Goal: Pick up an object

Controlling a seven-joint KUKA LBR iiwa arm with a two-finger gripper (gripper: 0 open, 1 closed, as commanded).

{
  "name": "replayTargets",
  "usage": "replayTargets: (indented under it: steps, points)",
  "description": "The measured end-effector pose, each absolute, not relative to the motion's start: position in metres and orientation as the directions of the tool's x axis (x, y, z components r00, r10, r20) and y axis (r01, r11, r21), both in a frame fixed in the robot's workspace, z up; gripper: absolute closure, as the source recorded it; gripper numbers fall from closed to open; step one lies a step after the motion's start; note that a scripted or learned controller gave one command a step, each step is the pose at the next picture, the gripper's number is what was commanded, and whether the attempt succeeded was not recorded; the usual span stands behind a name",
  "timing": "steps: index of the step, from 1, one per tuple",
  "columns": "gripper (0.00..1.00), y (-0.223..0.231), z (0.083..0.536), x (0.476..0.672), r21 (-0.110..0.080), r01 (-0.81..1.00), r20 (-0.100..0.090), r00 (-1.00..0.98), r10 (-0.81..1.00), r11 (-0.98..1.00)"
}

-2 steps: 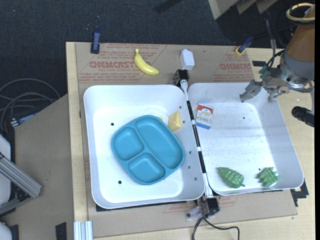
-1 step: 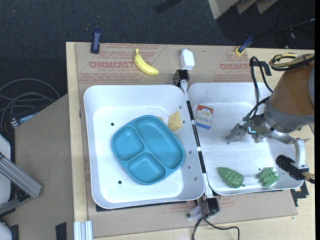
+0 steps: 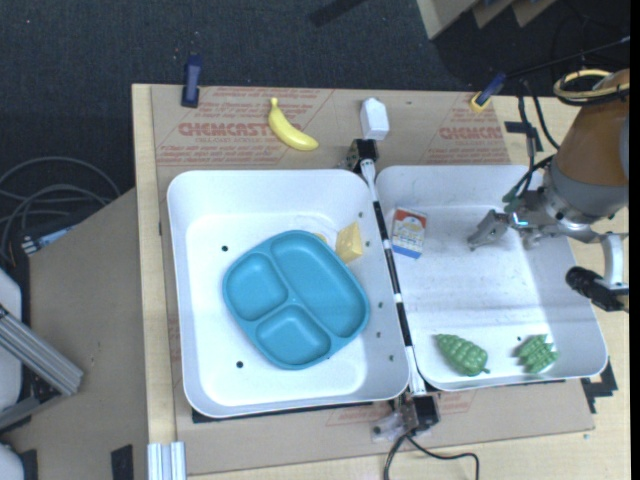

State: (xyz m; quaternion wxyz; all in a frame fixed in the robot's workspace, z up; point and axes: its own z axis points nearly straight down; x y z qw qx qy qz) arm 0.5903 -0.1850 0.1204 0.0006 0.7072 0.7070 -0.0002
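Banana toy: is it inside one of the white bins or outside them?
Outside. The banana lies on the cardboard behind the left bin, beyond its far rim.

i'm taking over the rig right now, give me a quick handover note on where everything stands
Gripper: over the upper part of the right bin, holding nothing visible; whether the fingers are open or shut is unclear.
Right bin: small card packet at its left edge, two green bumpy toys along the near side.
Left bin: blue divided plate with a yellow piece at its upper right.
Banana lies on the bench behind the bins.
Done: nothing picked yet.
Left: grasp one object and lift it; the packet looks nearest.
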Motion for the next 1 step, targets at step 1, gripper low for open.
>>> replayTargets:
  steps: [1]
  points:
    - [0.0, -0.1458, 0.1023, 0.6572, 0.002, 1.0, 0.0, -0.002, 1.0, 0.002]
